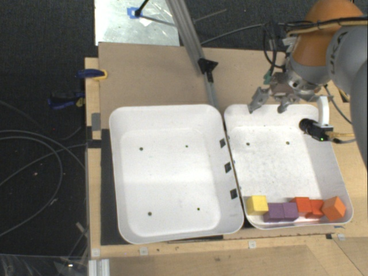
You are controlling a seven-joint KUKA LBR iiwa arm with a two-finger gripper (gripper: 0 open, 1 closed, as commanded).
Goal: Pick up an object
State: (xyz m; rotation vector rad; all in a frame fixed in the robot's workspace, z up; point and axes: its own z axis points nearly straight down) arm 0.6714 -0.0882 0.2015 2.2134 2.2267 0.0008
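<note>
Along the near edge of the right bin (270, 154) lies a row of blocks: a yellow block (257, 204), a purple block (282, 211), a red-orange block (306, 206) and an orange block (334, 208). My gripper (269, 104) hangs above the far rim of the right bin, well away from the blocks. Its two fingers are spread apart with nothing between them.
The left bin (167, 171) lies beside the right one, with black clips along their shared edge. A metal pole (190, 33) slants over the bench behind the bins. Blue clamps (86, 73) sit at the bench's left edge.
</note>
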